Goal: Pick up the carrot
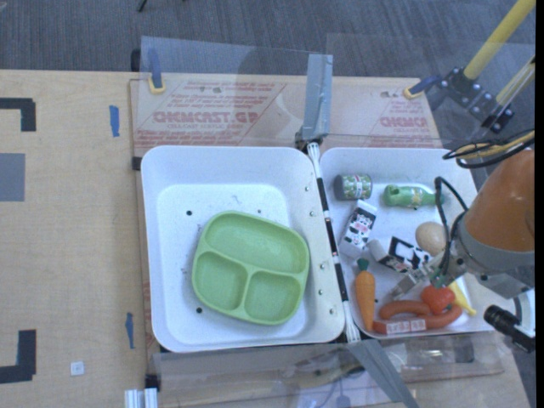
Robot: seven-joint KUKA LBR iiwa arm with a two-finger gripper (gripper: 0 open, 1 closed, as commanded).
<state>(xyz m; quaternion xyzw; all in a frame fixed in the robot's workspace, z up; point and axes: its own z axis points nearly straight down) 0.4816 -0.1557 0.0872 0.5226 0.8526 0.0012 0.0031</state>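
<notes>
Orange and upright along the near-left wall of the right-hand bin [336,161], the carrot [365,301] lies untouched, green stub pointing away from me, while my pincer [422,272] hangs over the clutter just to its right. I cannot tell from this slanted camera whether the tool is wide or narrow; its tip is lost among the toys beneath it.

My worry is the crowd. Directly under the pincer sit a red tomato-like piece [439,298] and a pair of sausages [421,314], with a small black-and-white cow figure [403,254] and an egg [431,236] just beyond it. A descent from this spot would, I judge, close on one of those, not on the carrot. The carrot itself rests close against the bin wall, so a finger coming down on that side could strike the rim or skid off the smooth, tapering body.

I see the arm [508,211] reaching in from the right, its orange band bulking above the wrist, cables looping over it, the wrist angled down and leftward into the bin. Well to the pincer's left, a green divided plate [249,268] sits in the other bin [223,164].
</notes>
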